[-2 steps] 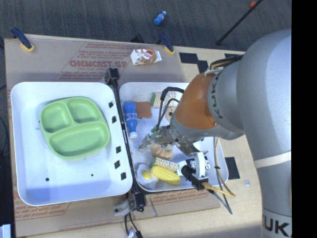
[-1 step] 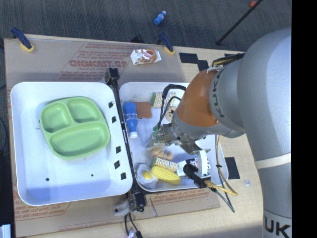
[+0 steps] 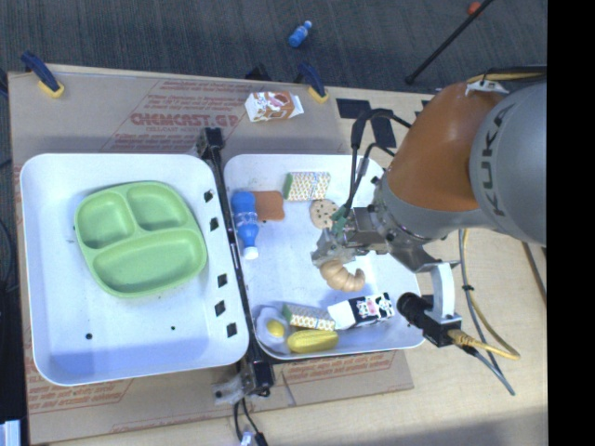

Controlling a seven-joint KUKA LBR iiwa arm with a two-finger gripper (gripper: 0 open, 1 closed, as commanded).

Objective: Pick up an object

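My gripper [image 3: 337,252] hangs low over the middle of the right bin [image 3: 284,277], just above a tan croissant [image 3: 342,276]. The croissant lies on the bin floor under the fingertips; I cannot tell whether they touch it. A blue bottle [image 3: 244,221] lies by the bin's left wall, with a brown block [image 3: 270,205] next to it. A round cookie [image 3: 323,213] and a patterned packet [image 3: 307,186] sit toward the back. At the front lie a yellow banana [image 3: 311,342], a small carton with black spots [image 3: 364,310] and a striped bar [image 3: 310,321].
The left bin [image 3: 56,333] bears a green divided plate [image 3: 141,236]. A snack packet [image 3: 273,106] lies on the cardboard behind the bins, and a blue object [image 3: 298,33] on the floor beyond. The arm's grey and orange body [image 3: 446,165] covers the right bin's right side.
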